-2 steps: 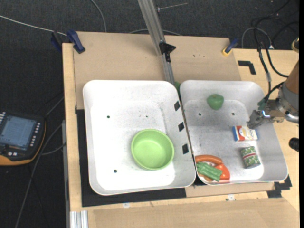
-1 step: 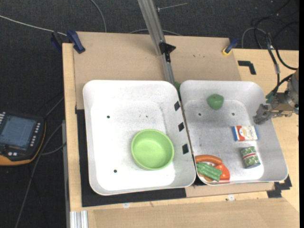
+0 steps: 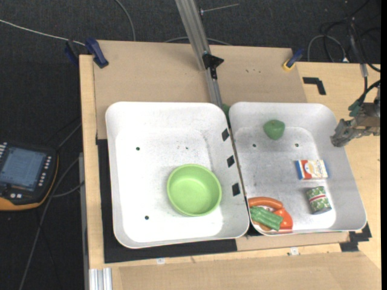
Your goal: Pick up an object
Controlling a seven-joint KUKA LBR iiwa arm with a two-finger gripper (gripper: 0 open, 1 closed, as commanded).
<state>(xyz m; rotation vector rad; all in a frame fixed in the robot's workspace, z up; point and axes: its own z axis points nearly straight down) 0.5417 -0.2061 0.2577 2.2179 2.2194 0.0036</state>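
Note:
The right bin (image 3: 338,162) holds a small green round object (image 3: 274,128) near its back, a white, blue and red carton (image 3: 311,169) in the middle right, a green-labelled can (image 3: 318,199) lying toward the front, and an orange plate (image 3: 286,220) with green vegetables at the front left corner. A light green bowl (image 3: 193,190) sits in the left bin (image 3: 127,162). My gripper (image 3: 342,133) hangs at the right bin's far right edge, apart from all the objects.
A slanted metal pole (image 3: 196,32) rises from the bench behind the bins. Blue and orange clamps (image 3: 95,51) grip the bench's back corners. A handheld pendant (image 3: 24,174) lies on the floor at left. Cables trail at top right.

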